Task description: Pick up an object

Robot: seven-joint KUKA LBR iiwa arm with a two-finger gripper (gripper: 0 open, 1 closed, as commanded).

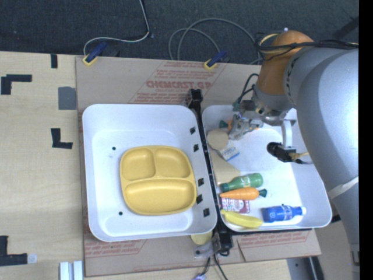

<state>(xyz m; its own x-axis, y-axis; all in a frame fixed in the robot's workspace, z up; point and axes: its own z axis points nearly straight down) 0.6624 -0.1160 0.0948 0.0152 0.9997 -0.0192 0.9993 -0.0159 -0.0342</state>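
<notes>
First, bench (35, 174): pale wood grain with black tape marks; cut off at the left and bottom edges.
Cardboard sheet (169, 83): flat and brown with red print, lying under both bins, which hid most of it.
Left bin (99, 156): shallow white plastic with rounded corners.
Yellow tray (157, 178): smooth and matte with three compartments, flat in the middle of the left bin.
Right bin (291, 179): the same white shell, holding every pickable thing; the arm covered its far right corner.
Pale disc (217, 139): beige and round, by the bin's left wall; its material was hard to tell.
Packet (229, 153): small, white and blue, just beside the disc; its print was too small to read.
Red-and-white thing (232, 205): small and blurred, impossible to name.
Gripper (239, 127): low over the bin's far part, above the packet; whether it was open or closed could not be told, and nothing was seen in its hold.
Green bottle (240, 182): glossy, lying on its side.
Carrot (240, 194): orange and tapered, touching the bottle.
Banana (242, 219): yellow and curved, at the near wall.
Blue bottle (281, 213): white-capped, lying near the banana.
Arm (326, 109): smooth grey casing with an orange band, cut off at the right edge.
</notes>
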